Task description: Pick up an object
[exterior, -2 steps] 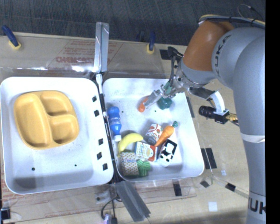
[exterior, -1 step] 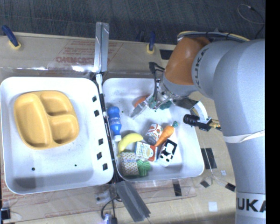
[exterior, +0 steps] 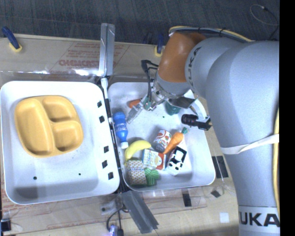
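"UKA" on the arm (exterior: 246, 146)

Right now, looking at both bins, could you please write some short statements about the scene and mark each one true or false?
1. The yellow tray lies in the left bin. True.
2. The banana lies in the left bin. False: it lies in the right bin.
3. The blue bottle lies near the divider between the bins. True.
4. The gripper is over the left bin. False: it is over the right bin.
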Controlling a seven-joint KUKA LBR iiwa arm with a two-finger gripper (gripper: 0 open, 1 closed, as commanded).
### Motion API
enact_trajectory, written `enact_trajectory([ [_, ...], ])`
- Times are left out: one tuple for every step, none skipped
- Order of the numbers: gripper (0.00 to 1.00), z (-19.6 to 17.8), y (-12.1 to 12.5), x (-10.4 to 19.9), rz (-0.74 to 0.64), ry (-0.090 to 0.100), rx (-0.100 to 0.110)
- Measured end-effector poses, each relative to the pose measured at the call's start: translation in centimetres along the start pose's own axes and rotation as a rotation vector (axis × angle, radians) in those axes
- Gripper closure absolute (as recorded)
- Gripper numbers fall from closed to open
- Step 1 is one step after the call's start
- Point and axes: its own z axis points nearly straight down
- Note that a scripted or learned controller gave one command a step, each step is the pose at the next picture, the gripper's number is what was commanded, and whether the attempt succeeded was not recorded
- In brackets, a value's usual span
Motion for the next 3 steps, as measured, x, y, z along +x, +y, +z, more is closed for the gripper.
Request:
enact_trajectory([
  [1.00, -1.1, 0.5, 0.0, -0.005, -0.012, -0.019],
  [1.00, -13.7, 3.6, 7.2, 0.224, -0.006, -0.033],
  [1.00, -22.2, 6.5, 9.4, 0.196, -0.008, -0.034],
])
